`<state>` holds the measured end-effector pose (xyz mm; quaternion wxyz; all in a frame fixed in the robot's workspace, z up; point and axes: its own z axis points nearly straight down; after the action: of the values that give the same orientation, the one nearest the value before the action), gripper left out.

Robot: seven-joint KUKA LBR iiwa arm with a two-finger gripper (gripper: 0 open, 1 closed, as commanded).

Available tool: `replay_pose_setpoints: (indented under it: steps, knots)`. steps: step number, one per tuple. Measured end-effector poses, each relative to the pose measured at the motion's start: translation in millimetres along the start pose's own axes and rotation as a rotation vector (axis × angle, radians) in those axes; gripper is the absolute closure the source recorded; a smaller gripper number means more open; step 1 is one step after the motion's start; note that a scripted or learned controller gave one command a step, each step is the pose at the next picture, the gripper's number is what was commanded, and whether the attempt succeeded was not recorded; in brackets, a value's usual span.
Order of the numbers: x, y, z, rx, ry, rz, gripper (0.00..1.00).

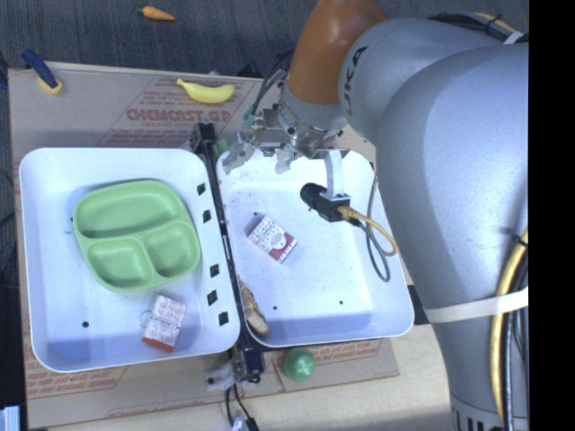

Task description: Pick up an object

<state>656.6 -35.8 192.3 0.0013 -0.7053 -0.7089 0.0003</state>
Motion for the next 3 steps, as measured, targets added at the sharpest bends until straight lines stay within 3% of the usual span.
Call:
replay_pose_setpoints:
  steps: [3]
  knots:
    - [0.0, 0.0, 0.0, 0.000, 0.000, 0.000, 0.00]
